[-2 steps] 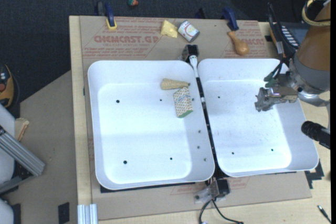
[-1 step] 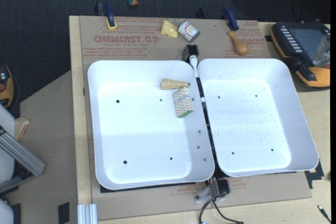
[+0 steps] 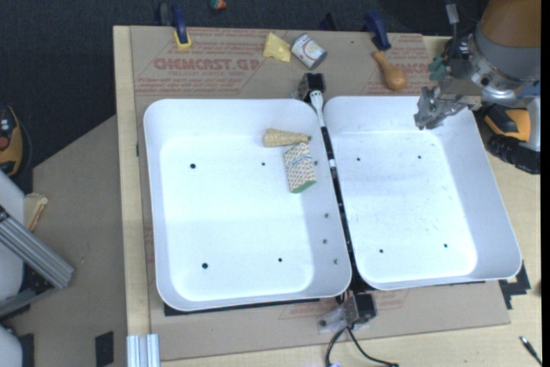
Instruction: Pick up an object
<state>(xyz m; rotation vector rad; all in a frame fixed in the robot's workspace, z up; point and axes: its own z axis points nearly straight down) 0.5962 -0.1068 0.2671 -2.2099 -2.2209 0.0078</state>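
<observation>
1. While the gripper (image 3: 427, 118) hangs over the far right corner of the right bin (image 3: 447, 258), whether its tips are apart or together cannot be told from this view; nothing shows between them.
2. Both white bins lie side by side on a brown board (image 3: 215, 63), their inner rims touching along a dark seam; the right bin's floor is bare white with open room across it, bounded by low rims.
3. The left bin (image 3: 215, 271) holds two objects, both near its far right corner and close to the shared rim: a tan cone-shaped piece (image 3: 284, 137) lying on its side, and just in front of it a patterned green-and-white item (image 3: 299, 167).
4. Beyond the bins on the board sit a yellow wedge (image 3: 276, 47), a small grey box (image 3: 308, 51) just beside it, and a tan wooden piece (image 3: 391, 71) near the right bin's far rim.
5. Two blue-handled clamps (image 3: 179, 21) grip the board's far edge, one left, one right.
6. A black-and-white brush-like tool (image 3: 314, 94) lies at the far end of the seam between the bins.
7. Count: two bins, two objects inside, three loose items on the board, two clamps.
</observation>
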